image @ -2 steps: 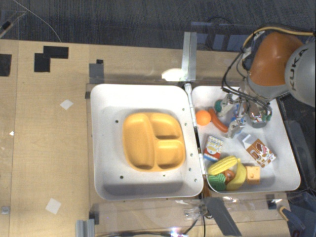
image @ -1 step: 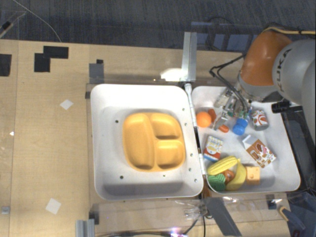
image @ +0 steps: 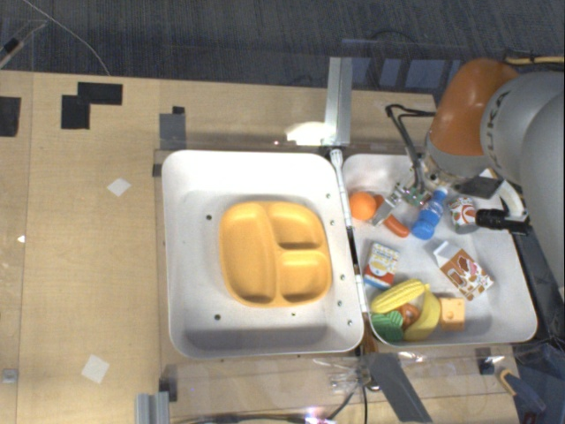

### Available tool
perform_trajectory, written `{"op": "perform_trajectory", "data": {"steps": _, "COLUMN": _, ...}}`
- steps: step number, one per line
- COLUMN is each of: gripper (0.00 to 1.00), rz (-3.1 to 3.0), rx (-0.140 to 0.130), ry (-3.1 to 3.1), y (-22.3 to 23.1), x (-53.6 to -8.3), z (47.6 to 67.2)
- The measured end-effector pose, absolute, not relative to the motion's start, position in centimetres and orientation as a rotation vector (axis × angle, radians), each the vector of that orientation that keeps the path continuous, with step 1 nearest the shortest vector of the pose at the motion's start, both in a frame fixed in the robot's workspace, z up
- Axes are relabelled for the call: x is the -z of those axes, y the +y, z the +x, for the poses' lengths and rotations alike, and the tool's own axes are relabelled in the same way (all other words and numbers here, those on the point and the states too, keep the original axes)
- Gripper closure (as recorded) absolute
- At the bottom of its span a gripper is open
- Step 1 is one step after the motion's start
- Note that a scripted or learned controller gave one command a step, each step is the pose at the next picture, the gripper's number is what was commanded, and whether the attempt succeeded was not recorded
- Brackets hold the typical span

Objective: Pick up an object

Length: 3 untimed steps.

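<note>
Gripper (image: 408, 194): jaws' state I cannot tell; I'd centre over the blue bottle (image: 429, 215), clear of the orange ball (image: 362, 205).

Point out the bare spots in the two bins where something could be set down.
Left bin: bare white floor all around the yellow divided tray, widest at left. Right bin: crowded; small bare patch between blue bottle, snack packet and banana.
</note>
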<state>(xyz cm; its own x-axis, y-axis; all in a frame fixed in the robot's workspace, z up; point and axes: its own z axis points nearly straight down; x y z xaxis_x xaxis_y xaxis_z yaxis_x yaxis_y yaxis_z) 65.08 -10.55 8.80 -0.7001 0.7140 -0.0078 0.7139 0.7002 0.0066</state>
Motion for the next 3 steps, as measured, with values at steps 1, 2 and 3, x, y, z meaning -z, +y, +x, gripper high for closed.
{"op": "perform_trajectory", "data": {"steps": 1, "gripper": 1.0, "rz": 1.194, "rx": -0.01, "ry": 2.879, "y": -10.4, "x": -10.4, "z": 65.5}}
{"op": "perform_trajectory", "data": {"steps": 2, "gripper": 1.0, "rz": 0.938, "rx": -0.008, "ry": 2.983, "y": -5.4, "x": -19.0, "z": 64.9}}
{"op": "perform_trajectory", "data": {"steps": 3, "gripper": 1.0, "rz": 1.13, "rx": -0.007, "ry": 2.915, "y": -7.1, "x": -26.7, "z": 63.2}}
